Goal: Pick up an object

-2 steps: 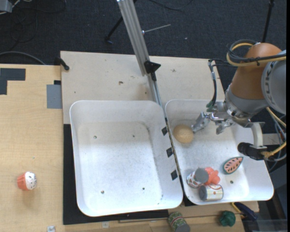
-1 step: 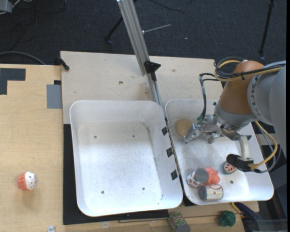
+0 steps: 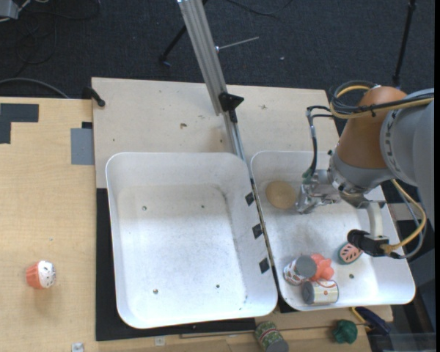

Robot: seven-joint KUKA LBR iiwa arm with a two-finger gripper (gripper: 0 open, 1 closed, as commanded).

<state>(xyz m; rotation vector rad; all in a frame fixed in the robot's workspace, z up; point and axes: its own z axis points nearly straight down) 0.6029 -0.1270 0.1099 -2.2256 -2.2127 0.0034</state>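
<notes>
My gripper (image 3: 305,201) hangs low in the right bin (image 3: 396,288), just right of a tan round disc (image 3: 281,194) that lies near the bin's left wall. The disc sits beside the fingertips, not between them. Near the bin's front lie an orange toy (image 3: 322,267), a grey round piece (image 3: 304,267), a small can on its side (image 3: 320,292) and a watermelon-slice toy (image 3: 349,253).
The left bin (image 3: 132,196) stands alongside, parted from the right one by a wall with black clips. A slanted aluminium rail (image 3: 209,57) rises behind the bins. A small orange-and-white object (image 3: 41,275) lies on the wooden bench at left. Two green objects (image 3: 344,331) sit past the bench's front edge.
</notes>
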